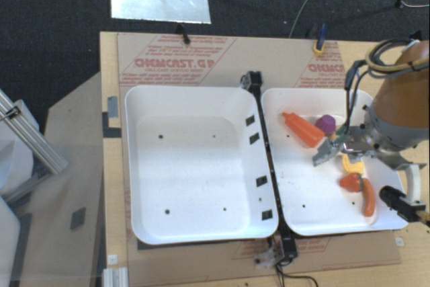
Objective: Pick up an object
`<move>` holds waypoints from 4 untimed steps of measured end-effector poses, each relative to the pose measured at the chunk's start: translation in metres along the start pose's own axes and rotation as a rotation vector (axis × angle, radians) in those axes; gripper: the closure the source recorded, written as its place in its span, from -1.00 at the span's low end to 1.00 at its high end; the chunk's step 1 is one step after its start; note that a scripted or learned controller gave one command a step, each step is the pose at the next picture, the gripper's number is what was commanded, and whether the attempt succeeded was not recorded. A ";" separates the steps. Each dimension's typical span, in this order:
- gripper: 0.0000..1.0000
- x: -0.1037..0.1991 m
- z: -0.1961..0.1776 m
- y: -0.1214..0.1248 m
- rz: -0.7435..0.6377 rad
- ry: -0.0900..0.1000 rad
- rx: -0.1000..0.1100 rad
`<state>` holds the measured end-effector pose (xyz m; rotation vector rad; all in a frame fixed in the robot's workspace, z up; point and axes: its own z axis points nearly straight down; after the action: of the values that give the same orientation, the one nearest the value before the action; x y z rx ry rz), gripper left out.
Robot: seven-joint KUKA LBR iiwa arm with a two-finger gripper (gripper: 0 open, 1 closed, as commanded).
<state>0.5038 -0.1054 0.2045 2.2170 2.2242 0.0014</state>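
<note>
My gripper [329,150] hangs over the middle of the right bin [295,212], reaching in from the right. An orange bottle-shaped object [302,130] lies just up and left of it, and a small purple object [326,123] sits just above it. A yellow piece [353,165] lies right beside the gripper on its lower right, partly hidden by the wrist. Below that sit a red-orange piece [351,182] and a long orange piece [368,198]. I see nothing held.
The left bin [134,165] stands next to the right one, with a black divider [262,151] between them. The arm's orange-banded body [403,101] covers the right bin's far right side. A black part [396,201] overhangs its lower right corner.
</note>
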 end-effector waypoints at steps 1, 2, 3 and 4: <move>-1.00 0.062 0.021 0.042 -0.008 0.003 -0.001; -1.00 0.020 0.059 0.092 0.003 -0.002 -0.001; -1.00 0.015 0.123 0.144 -0.003 0.000 -0.002; -1.00 -0.050 0.120 0.121 0.007 -0.002 0.000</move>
<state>0.6255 -0.1549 0.0848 2.2237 2.2162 -0.0011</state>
